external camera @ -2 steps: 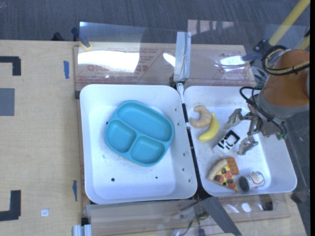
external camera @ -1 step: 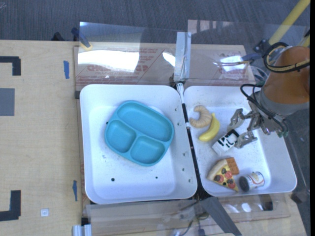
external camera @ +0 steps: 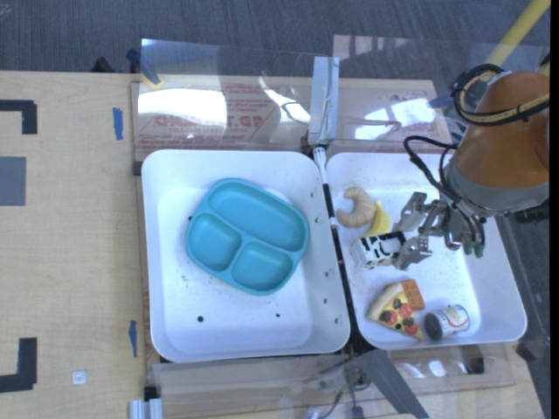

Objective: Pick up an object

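Toys lie in the right bin (external camera: 498, 273), with a black-and-white cow toy (external camera: 378, 247) at their middle. Above it sit a yellow piece (external camera: 380, 216) and a croissant (external camera: 355, 207); below it, a pizza slice (external camera: 397, 305) and a small can (external camera: 447, 319). Just right of the cow, the gripper (external camera: 416, 234) hangs with fingers spread, pinching nothing. Judging by this, the approach step is in hand; next comes lowering astride the cow and closing.
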`<state>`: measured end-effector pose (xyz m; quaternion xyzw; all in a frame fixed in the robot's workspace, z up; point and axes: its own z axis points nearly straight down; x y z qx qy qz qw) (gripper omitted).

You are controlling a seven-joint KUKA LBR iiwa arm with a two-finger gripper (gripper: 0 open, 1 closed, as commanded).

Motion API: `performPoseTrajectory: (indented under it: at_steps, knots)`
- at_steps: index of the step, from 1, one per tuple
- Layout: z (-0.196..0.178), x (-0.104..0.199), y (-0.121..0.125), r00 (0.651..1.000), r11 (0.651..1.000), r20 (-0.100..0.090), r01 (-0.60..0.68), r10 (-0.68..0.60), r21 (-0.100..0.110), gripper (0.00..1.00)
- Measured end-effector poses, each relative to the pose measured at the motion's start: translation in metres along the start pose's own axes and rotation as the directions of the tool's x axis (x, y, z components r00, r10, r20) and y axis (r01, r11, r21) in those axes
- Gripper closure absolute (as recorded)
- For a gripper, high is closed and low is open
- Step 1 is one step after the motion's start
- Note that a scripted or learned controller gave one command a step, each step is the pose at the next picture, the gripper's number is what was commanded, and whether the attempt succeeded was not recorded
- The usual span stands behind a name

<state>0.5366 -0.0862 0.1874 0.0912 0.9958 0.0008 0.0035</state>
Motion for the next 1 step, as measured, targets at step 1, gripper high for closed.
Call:
performPoseTrajectory:
  at_steps: [1]
  knots:
    - [0.0018,0.0631,0.0575,0.870,0.870,-0.005,0.492,-0.492,-0.003,1.00]
